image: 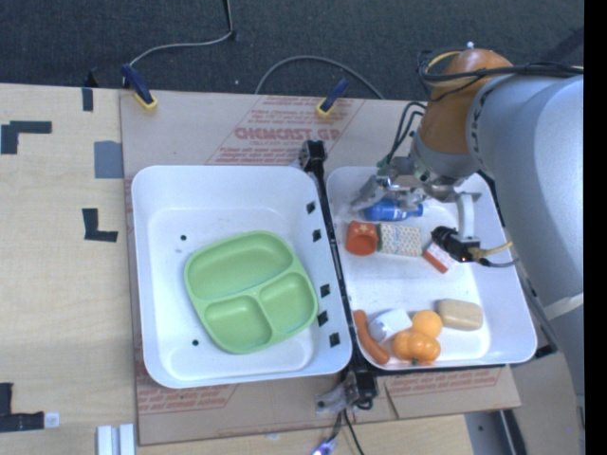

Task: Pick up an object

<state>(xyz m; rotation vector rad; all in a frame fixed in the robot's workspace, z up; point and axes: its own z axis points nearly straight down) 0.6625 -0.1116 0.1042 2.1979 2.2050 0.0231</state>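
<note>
2 white bins sit side by side, and the gripper (pixel 391 197), its opening impossible to tell, hangs at 12 o'clock in the right bin (pixel 503 335) over a blue object (pixel 392 211), so a straight descent centred on it seems wisest.

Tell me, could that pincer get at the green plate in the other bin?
Probably yes: the green plate lies uncovered in the left bin, while the pincer hangs over the right bin.
</note>
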